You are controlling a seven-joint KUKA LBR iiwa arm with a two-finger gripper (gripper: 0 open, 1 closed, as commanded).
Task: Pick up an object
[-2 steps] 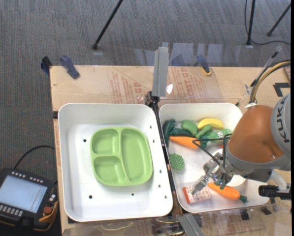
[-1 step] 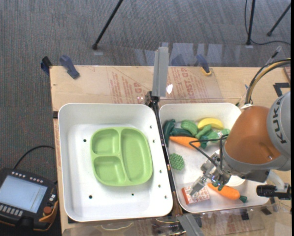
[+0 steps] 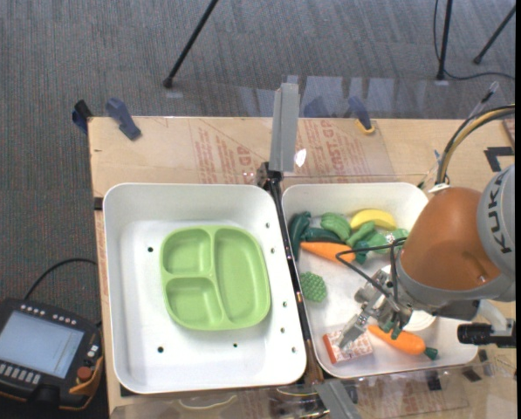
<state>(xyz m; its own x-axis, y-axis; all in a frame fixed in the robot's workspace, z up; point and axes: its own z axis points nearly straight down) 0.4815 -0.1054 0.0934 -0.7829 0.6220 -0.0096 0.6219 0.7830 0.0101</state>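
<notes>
My gripper [image 3: 375, 311] hangs low inside the right bin [image 3: 414, 192], under the arm's orange band [image 3: 448, 241]. It is just above and to the right of a small red and white carton [image 3: 347, 347] lying near the bin's front wall. An orange toy carrot [image 3: 404, 343] lies just right of the carton, below the gripper. A second carrot [image 3: 328, 251], a yellow banana [image 3: 372, 219], several green toy vegetables [image 3: 334, 225] and a bumpy green ball [image 3: 312, 286] lie in the back and left of this bin. I see nothing lifted.
The left bin [image 3: 125, 234] holds a light green divided plate [image 3: 215, 278]. A grey post [image 3: 284, 133] stands behind the wall between the bins. A pendant with a screen [image 3: 37, 347] sits on the floor at the lower left.
</notes>
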